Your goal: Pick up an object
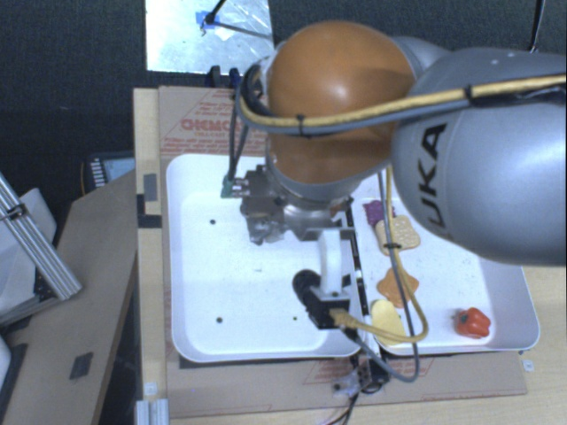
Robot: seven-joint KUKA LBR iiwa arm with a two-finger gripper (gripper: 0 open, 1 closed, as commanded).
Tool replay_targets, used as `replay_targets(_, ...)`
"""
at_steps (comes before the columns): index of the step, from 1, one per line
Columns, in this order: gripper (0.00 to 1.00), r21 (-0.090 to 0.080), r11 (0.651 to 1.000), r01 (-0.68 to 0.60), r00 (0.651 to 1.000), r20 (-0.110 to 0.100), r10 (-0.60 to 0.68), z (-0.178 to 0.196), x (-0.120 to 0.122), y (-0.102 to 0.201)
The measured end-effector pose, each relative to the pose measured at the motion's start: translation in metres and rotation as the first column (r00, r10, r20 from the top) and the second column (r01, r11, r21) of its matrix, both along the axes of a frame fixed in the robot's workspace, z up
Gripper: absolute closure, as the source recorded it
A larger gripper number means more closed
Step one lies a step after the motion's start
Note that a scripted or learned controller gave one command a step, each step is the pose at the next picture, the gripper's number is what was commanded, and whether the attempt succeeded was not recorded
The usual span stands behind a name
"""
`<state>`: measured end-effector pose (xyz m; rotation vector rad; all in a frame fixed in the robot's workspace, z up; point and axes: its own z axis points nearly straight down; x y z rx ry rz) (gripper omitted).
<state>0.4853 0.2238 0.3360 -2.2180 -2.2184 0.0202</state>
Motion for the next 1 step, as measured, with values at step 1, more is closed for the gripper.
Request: replay_targets(1, 1.00, 0.007, 1.000, 0.000, 1.000, 0.019, 0.000, 0.0218, 0.0729, 0.0105)
